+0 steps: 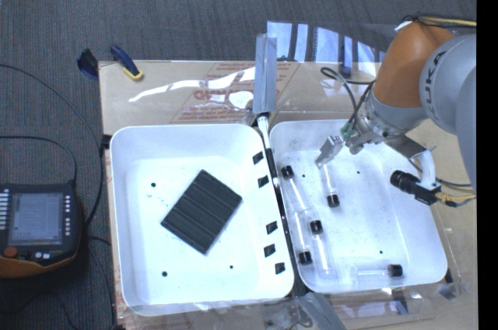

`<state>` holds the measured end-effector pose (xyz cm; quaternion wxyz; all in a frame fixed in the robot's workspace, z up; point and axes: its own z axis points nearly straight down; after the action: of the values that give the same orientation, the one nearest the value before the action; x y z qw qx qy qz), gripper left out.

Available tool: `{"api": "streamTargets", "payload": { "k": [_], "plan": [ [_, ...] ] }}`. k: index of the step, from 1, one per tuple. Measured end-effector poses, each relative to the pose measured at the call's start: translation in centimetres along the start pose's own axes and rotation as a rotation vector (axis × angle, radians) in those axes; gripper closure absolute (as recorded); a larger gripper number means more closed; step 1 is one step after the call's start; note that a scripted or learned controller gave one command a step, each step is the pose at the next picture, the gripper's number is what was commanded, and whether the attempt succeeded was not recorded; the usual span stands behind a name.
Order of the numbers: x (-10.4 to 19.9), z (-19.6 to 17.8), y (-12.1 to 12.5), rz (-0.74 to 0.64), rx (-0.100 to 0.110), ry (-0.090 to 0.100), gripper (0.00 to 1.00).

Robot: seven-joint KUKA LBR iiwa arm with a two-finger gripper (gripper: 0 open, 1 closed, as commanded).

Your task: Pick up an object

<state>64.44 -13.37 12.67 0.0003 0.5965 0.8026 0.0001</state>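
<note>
A black ribbed rectangular pad [202,210] lies flat and turned at an angle in the middle of the left bin [132,149]. Several clear tubes with black caps lie in the right bin [420,243]: one tube [330,187] just below the gripper, another tube [296,194] along the left wall, and a third tube [377,272] near the front edge. My gripper [330,150] hangs over the upper middle of the right bin, pointing down and left, just above the top end of the nearest tube. Nothing is seen held in it.
The grey arm with its orange band [405,71] reaches in from the upper right, and a black cylinder part [411,185] with cables sticks out over the right bin. Black clips [269,227] line the wall between the bins. A teach pendant [35,223] lies far left.
</note>
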Motion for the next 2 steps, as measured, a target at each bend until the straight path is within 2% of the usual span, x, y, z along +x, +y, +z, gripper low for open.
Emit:
{"api": "streamTargets", "payload": {
  "k": [1, 2],
  "plan": [
    [3.8, 3.9, 1.1, -0.047, 0.001, 0.002, 0.0],
    [3.8, 2.9, 1.2, -0.046, 0.0, 0.002, 1.0]
  ]
}}
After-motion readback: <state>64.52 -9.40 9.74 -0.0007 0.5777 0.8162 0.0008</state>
